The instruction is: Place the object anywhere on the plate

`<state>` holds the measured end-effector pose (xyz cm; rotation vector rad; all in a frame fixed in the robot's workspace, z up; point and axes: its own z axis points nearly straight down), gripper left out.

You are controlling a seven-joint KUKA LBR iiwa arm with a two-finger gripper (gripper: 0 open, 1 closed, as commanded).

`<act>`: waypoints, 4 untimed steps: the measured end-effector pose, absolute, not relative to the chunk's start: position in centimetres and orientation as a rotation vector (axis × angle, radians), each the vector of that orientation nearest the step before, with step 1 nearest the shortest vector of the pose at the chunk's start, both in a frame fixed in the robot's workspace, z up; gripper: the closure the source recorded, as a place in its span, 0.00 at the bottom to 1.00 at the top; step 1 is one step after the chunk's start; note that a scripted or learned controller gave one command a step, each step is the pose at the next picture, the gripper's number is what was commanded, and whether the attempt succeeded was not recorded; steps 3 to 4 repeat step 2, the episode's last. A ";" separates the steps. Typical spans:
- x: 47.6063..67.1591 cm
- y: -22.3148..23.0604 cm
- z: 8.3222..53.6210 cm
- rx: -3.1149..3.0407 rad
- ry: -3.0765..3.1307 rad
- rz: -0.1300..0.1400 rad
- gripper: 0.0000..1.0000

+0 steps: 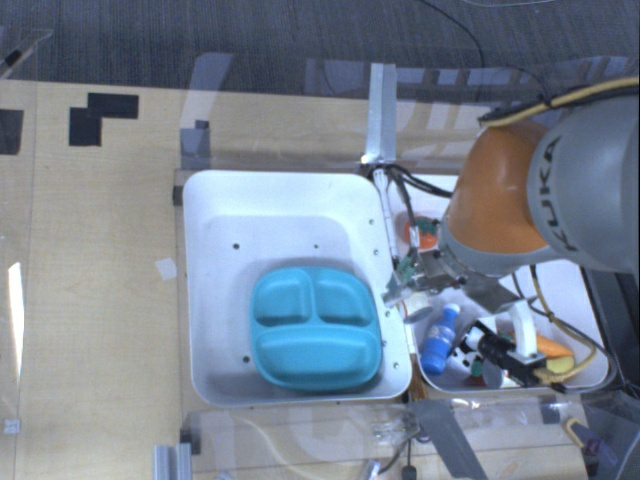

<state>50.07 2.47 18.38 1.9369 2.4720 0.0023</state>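
A blue plate point(315, 326) with three compartments lies in the left white bin point(220, 218), towards its front. It has nothing on it. My gripper point(405, 280) hangs low over the left edge of the right bin point(598, 368), just right of the wall between the bins. The orange wrist band and grey arm cover much of that bin. A blue bottle with a white cap point(440, 336) lies just below and right of the gripper. I see nothing between the gripper and the plate.
In the right bin, an orange and green item point(425, 233) sits near the back left. An orange piece point(553, 348), a yellow piece point(560, 366) and a small red and green thing point(478, 371) lie near the front.
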 end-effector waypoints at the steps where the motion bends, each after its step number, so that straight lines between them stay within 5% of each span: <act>1: 50.1 2.4 18.4 1.938 2.471 0.002 0.00; 2: 48.8 10.6 19.1 1.535 2.738 0.005 0.00; 4: 48.8 10.6 19.1 1.535 2.738 0.005 0.00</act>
